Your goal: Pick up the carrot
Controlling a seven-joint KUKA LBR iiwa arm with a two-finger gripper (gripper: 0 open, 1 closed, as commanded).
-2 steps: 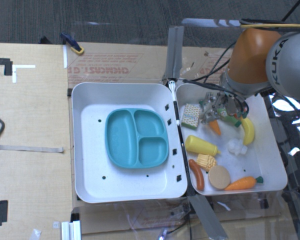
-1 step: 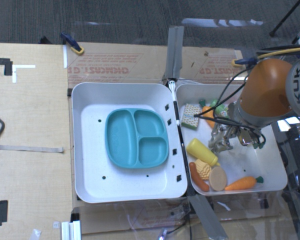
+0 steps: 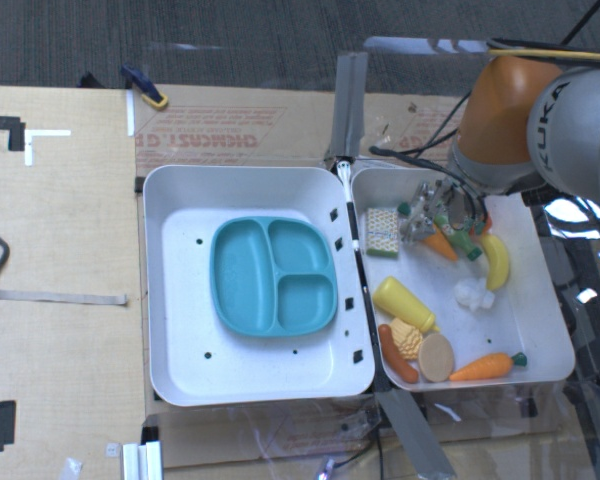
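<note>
Carrot: we see two orange candidates in the right bin (image 3: 540,298). One carrot (image 3: 485,367) lies at the near right corner, tip pointing left, green stub at its right end, clear on most sides. A second orange piece (image 3: 442,245) sits under the gripper at the far side; we cannot say for sure it is a carrot.
Gripper: the gripper (image 3: 442,218) hangs low over the far part of the right bin, just above that orange piece and beside the banana (image 3: 496,260). The wrist hides the jaws, so we cannot tell how they stand, nor whether anything is between them.
Handling: we judge the carrot a light, stiff plastic toy, smooth and tapered, likely to slip or roll if pinched near the tip.
Hold: we would take it across the thick middle, jaws square to its length.
Neighbours: a tan disc (image 3: 437,357) lies just left of the near carrot's tip; the bin wall is close behind.
Left bin: it holds a teal tray (image 3: 274,276).
</note>
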